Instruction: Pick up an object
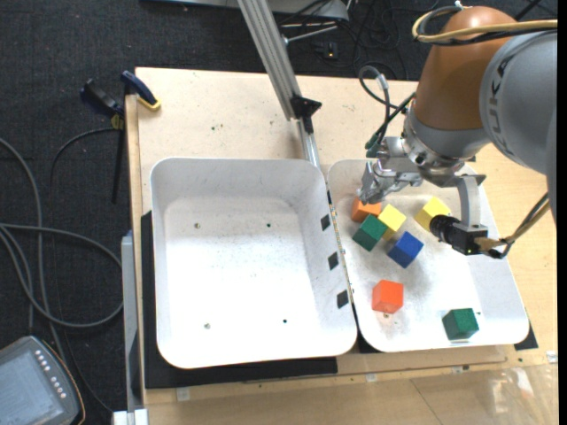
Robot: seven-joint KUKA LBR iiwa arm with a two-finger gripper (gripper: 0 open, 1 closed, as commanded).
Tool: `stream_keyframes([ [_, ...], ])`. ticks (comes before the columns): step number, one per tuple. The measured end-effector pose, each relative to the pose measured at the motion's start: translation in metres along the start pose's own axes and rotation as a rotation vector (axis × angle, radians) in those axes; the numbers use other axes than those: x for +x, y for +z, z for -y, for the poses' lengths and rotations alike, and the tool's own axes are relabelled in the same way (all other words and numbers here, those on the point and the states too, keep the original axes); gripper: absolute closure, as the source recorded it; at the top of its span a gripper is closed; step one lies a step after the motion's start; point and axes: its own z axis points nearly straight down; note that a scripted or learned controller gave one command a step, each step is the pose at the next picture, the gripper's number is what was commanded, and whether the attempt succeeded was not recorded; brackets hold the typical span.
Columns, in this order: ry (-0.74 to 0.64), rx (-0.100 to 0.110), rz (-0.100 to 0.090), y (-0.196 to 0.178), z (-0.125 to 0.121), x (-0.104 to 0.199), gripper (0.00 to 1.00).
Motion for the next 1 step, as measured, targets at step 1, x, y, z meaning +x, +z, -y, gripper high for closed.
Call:
stream_keyframes([
  [1, 0.0, -0.001, 0.0, 0.0006, -0.021, 0.0527, 1.0],
])
